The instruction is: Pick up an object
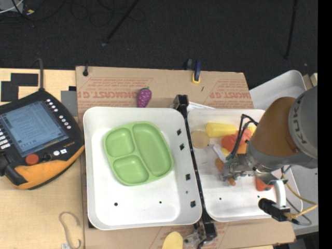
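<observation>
My gripper (228,174) is down in the right bin (233,206), reaching in from the right under the grey arm with its orange band. Small orange pieces (220,165) lie right at its tip, and whether one sits between the fingers I cannot tell. A yellow object (220,129) lies at the bin's back, with a red-orange object (231,141) beside it and a pale, translucent object (199,138) to its left. Another red piece (262,184) shows below the arm.
The left bin (104,201) holds a green three-compartment tray (138,153). A purple grape toy (143,97) lies on the cardboard behind it. A teach pendant (36,134) rests at far left. A yellow item (173,239) sits at the front edge.
</observation>
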{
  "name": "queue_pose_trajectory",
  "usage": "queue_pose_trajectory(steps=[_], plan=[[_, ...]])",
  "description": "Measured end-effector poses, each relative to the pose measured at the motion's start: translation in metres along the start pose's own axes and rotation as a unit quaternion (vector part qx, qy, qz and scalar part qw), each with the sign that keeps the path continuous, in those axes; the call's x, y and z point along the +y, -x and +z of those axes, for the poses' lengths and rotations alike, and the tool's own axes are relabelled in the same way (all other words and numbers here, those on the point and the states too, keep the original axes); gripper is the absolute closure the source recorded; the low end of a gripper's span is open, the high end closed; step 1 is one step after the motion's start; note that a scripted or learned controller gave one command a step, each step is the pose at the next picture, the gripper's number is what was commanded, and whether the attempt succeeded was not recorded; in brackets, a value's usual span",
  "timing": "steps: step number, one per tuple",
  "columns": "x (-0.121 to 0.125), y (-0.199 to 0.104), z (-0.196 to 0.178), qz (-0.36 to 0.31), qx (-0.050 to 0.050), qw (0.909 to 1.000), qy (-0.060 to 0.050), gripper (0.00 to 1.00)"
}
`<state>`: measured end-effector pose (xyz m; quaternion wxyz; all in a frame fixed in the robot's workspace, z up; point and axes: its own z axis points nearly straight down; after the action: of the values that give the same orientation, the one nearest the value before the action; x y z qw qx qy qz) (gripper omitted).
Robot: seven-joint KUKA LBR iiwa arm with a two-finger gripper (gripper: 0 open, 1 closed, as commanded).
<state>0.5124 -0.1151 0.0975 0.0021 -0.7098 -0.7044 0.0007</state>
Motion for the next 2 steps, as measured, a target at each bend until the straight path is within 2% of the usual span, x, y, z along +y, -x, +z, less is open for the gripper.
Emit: queue_pose_trajectory(steps=[1,2], plan=[[-0.008,0.005,-0.058,0.000,-0.001,1.0000,0.003,1.00],[-0.003,0.015,-0.115,-0.004,-0.002,1.0000,0.004,1.00]])
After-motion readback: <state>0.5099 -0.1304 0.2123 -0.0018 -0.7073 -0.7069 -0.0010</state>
